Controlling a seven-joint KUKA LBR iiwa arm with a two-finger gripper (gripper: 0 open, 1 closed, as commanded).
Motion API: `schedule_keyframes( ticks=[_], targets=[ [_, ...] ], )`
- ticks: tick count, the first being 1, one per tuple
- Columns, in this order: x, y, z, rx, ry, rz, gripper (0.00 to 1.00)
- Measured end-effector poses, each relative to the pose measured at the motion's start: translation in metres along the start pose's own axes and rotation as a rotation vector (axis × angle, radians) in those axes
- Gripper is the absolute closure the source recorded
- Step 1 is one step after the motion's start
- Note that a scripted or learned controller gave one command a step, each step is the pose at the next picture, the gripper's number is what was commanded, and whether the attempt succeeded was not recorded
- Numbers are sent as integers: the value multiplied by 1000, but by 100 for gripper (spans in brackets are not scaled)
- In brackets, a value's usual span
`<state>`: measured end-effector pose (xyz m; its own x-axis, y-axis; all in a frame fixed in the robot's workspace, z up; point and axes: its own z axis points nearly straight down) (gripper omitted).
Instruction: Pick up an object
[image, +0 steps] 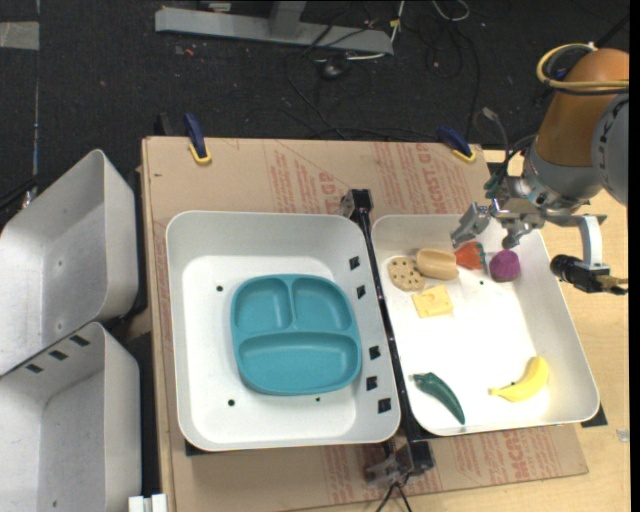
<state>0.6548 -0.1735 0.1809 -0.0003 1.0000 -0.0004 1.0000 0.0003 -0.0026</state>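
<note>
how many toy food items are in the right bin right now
7: cookie, bread roll, red piece and purple piece under the gripper, cheese slice, green pepper, banana. Gripper may hide more.

teal tray (296, 334), yellow banana (522, 381), purple ball (505, 264).

A cardboard-covered bench (300, 175) stands on dark carpet (80, 80) strewn with cables (450, 50); 2 white tubs (60, 300) sit left.

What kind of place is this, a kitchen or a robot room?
Probably a robot lab, not a kitchen. A robot arm reaches over two white bins on a cardboard-covered bench, the food like the banana looks like toys, and cables run across the dark floor.
</note>
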Motion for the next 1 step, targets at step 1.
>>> schedule_keyframes(
  ticks=[1],
  targets=[
    [5, 3, 44, 0, 0, -4, 0]
  ],
)
